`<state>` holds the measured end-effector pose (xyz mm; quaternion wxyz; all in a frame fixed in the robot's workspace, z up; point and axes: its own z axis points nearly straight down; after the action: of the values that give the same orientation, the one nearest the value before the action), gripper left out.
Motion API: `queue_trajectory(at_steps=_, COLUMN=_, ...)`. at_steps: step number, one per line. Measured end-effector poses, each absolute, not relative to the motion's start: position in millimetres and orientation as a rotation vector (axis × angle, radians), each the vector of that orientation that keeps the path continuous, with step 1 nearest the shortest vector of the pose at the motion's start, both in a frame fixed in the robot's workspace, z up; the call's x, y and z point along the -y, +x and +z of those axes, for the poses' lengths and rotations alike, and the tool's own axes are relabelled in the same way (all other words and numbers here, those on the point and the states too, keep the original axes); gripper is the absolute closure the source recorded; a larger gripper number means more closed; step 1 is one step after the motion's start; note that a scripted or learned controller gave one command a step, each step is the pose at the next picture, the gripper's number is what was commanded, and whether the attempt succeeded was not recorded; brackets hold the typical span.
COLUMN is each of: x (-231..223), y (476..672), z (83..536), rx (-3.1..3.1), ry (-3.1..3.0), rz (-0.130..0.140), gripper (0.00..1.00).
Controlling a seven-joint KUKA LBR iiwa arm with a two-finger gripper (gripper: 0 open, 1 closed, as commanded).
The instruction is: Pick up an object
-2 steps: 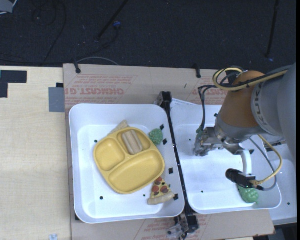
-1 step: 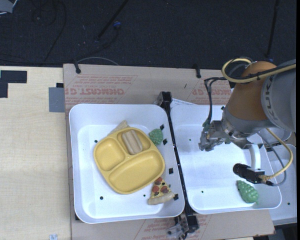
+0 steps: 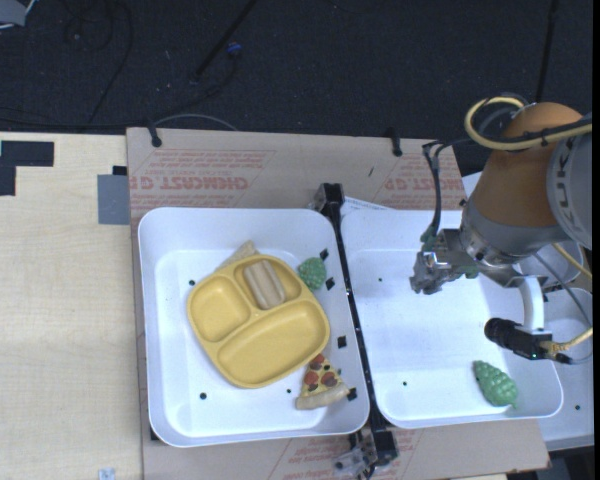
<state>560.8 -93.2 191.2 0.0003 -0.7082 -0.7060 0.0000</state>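
We judge the green grape cluster (image 3: 495, 383), near the right bin's (image 3: 400, 408) front-right corner, light and bumpy; grip across its middle. Whether the hand (image 3: 427, 273) is spread, we cannot tell.

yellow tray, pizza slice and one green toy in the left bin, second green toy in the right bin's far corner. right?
Not quite. The second green toy lies in the right bin's near right corner, not the far one, as the camera view shows. The rest holds: the yellow tray, the pizza slice and the other green toy are in the left bin.
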Motion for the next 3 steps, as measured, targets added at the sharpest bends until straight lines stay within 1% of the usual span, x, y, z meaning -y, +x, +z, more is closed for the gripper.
queue_trajectory(at_steps=1, x=94, y=561.5, z=239, rx=2.223, ry=-2.222, rz=-0.002, gripper=1.00)
queue_trajectory(at_steps=2, x=42, y=584.4, z=244, rx=2.226, ry=-2.217, rz=0.000, gripper=1.00)
queue_trajectory(at_steps=3, x=-6, y=601.4, z=249, rx=2.224, ry=-2.216, rz=0.000, gripper=1.00)
